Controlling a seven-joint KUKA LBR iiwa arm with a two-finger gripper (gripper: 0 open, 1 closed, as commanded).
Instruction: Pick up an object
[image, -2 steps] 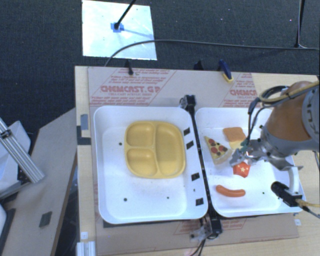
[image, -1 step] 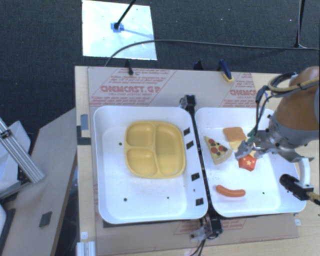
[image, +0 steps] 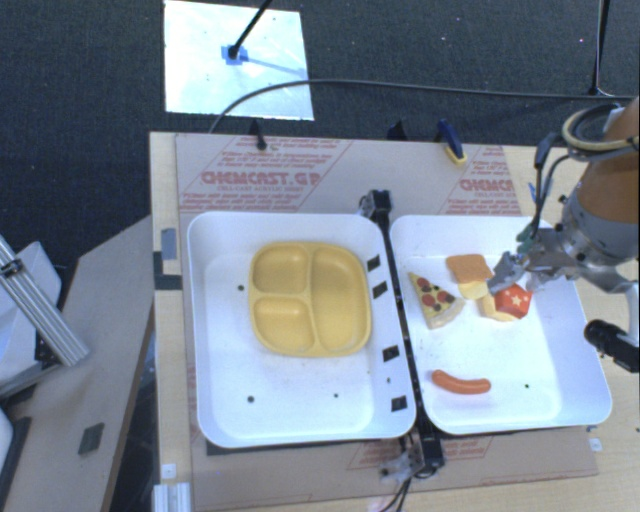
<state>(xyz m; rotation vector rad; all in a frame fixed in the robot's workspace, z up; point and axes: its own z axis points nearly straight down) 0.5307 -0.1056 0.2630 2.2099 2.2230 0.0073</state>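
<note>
A: Report claw position and state.

B: The claw (image: 512, 270) sits low over the upper right part of the right bin (image: 560, 400), at the end of the grey arm (image: 600, 215) that enters from the right. Whether the claw is spread or pressed together cannot be told; the tips are blurred and merge with the items beneath.

A: Which item is nearest the claw?

B: A red block with a white star (image: 513, 301), directly below the claw tips and touching or nearly touching them. It is not visibly between the tips. A pale yellow piece (image: 493, 307) lies against the block's left side.

A: Next items outward?

B: An orange slab (image: 468, 268) lies just left of the claw, resting over a yellow wedge (image: 471, 289). A toy pizza slice (image: 434, 299) lies further left, near the divider between the bins. A toy sausage (image: 461, 382) lies well apart from the claw, toward the bin's front edge.

A: And the left bin?

B: The left bin (image: 225, 400) carries a yellow divided plate (image: 309, 299) with three compartments. Both bins sit side by side on the counter (image: 290, 165).
</note>
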